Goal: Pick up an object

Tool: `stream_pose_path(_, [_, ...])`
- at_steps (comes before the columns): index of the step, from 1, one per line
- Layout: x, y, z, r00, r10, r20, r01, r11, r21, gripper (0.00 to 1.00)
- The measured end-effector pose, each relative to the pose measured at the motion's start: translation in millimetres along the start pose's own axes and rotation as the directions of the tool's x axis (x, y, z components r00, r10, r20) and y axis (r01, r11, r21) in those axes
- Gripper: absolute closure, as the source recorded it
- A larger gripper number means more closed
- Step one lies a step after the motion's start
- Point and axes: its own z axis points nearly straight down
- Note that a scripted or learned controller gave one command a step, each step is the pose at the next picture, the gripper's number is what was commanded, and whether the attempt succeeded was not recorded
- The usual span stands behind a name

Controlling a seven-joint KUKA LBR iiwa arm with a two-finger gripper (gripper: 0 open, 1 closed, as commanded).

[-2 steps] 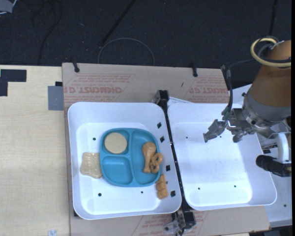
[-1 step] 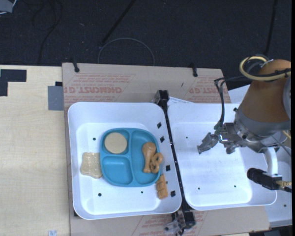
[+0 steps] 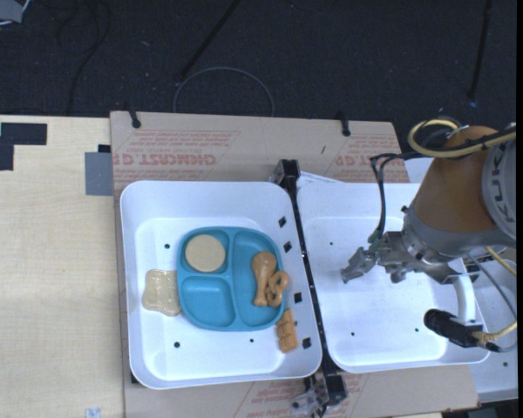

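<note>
In the left bin [image 3: 148,355] lies a blue divided plate [image 3: 218,307]. A round tan cookie [image 3: 204,252] rests in its upper left compartment, and a tan pretzel-like piece [image 3: 268,279] lies in its right compartment. A pale biscuit [image 3: 161,292] lies on the bin floor left of the plate. A small orange-brown piece [image 3: 287,330] sits by the plate's lower right edge. My gripper [image 3: 356,268] hangs over the right bin [image 3: 392,347], pointing left, away from all these objects. Nothing shows between its fingers.
A black divider [image 3: 301,268] runs between the two bins. The arm's orange band [image 3: 453,190] and cables [image 3: 466,320] cover the right bin's right side. Cardboard [image 3: 209,146] lies under the bins, and a wooden bench top [image 3: 44,277] extends left.
</note>
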Motion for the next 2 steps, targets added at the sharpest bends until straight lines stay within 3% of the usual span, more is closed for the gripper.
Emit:
stream_pose_path(1, [-1.9,-1.8,64.2,1.0,0.0,-0.001,0.0,1.0,0.002,0.0])
stream_pose_path(2, [-3.8,-0.8,50.7,1.0,0.007,0.0,-0.007,1.0,-0.002,1.0])
